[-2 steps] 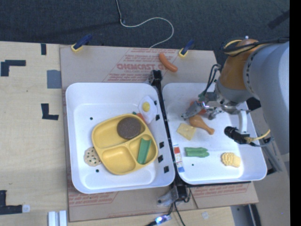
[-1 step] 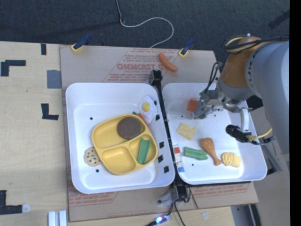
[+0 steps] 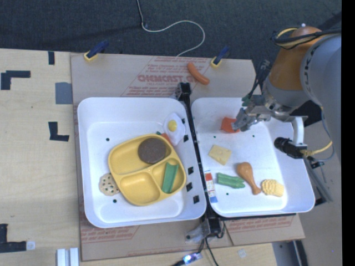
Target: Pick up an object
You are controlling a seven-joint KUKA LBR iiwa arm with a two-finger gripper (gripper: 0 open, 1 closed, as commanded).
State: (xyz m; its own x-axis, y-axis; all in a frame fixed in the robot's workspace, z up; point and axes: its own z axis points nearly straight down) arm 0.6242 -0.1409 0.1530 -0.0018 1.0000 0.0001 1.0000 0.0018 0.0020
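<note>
My gripper [image 3: 242, 123] is low over the back of the right bin [image 3: 294, 204], its tip right against a small red-orange block [image 3: 227, 125] that lies just to its left. Whether the block is between its tips is hidden by the gripper body. Further forward in the same bin lie a pale yellow cheese wedge [image 3: 220, 154], a green pod [image 3: 230, 180], a brown drumstick [image 3: 248, 176] and a yellow corn piece [image 3: 272, 188].
The left bin [image 3: 89, 148] holds a yellow divided plate [image 3: 133, 187] with a brown patty [image 3: 152, 150] and a green pickle [image 3: 170, 177], plus a cookie [image 3: 108, 184] and a fried egg [image 3: 174, 127]. An orange sausage [image 3: 198, 73] lies on the cardboard behind the bins.
</note>
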